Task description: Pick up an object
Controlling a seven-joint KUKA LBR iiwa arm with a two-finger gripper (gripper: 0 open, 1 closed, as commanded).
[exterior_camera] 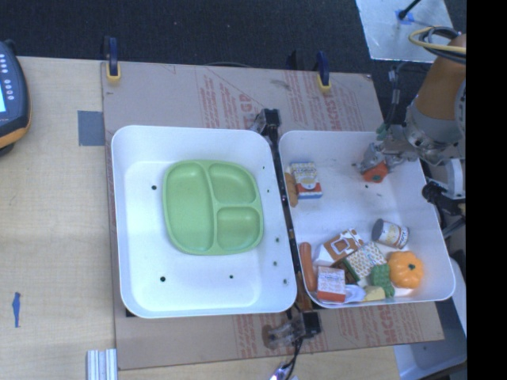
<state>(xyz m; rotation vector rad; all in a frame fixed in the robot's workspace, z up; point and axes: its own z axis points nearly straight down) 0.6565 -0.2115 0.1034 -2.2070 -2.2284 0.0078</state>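
Touching gripper (379, 158), seemingly: small orange object (375, 172).

text: none legible | cardboard sheet (238, 93): red print, unreadable

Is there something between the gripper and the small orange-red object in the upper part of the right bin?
Nothing visible stands between them. The gripper is right over the small orange-red object in the far part of the right bin. The carton sits apart to the left, and the can and toy pumpkin lie nearer the camera.
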